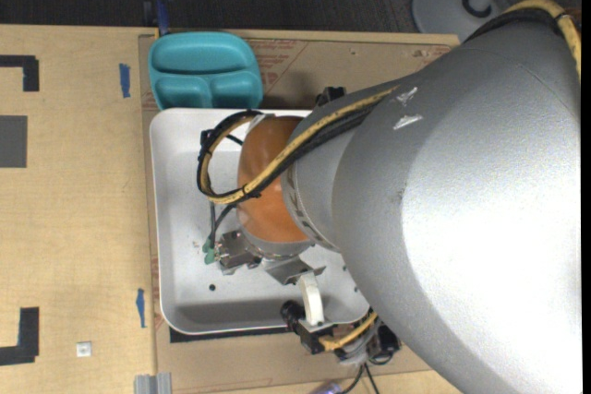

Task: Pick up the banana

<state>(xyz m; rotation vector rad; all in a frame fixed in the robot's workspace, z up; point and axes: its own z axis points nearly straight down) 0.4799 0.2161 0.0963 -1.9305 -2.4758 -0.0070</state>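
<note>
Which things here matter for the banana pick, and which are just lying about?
Job:
- grey arm with orange band, reaching down into the bin
- shallow white plastic bin

Lying about:
- teal plastic divided tray
- blue tape marks

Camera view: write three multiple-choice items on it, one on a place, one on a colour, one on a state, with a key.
1. Where does the teal tray sit?
A. Past the white bin's far rim
B. Inside the bin
C. On the arm

2. What colour is the band above the wrist?
A. Blue
B. Orange
C. Green

3. How is the arm placed?
A. Parked off the bench
B. Lying flat beside the bin
C. Reaching over the white bin

Key: A, the tray lies beyond the bin's top edge; B, the band reads orange; C, the arm covers much of the bin.
</note>
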